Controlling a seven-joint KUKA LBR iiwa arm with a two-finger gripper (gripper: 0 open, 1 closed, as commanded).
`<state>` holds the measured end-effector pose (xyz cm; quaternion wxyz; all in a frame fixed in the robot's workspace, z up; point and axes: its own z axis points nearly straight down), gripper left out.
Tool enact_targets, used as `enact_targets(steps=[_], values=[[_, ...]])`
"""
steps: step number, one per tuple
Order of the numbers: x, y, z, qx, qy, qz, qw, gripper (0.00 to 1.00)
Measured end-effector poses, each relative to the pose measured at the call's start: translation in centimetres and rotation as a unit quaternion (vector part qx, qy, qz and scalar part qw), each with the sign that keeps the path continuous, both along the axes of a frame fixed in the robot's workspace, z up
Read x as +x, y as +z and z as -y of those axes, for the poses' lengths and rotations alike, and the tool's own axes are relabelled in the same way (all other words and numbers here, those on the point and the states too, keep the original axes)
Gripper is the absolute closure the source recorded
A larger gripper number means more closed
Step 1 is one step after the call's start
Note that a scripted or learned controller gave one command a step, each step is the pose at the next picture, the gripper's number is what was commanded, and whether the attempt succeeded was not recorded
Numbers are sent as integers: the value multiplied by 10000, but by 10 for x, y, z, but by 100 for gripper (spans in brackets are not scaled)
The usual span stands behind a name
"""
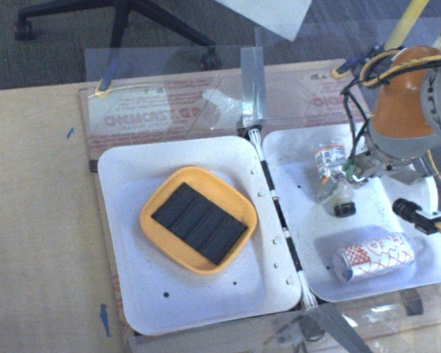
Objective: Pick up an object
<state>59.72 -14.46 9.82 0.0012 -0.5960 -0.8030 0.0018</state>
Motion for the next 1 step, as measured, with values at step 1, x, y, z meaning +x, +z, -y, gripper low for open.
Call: enact_targets(steps=[1], values=[[38,83,-47,5,-233,0,9997,100]])
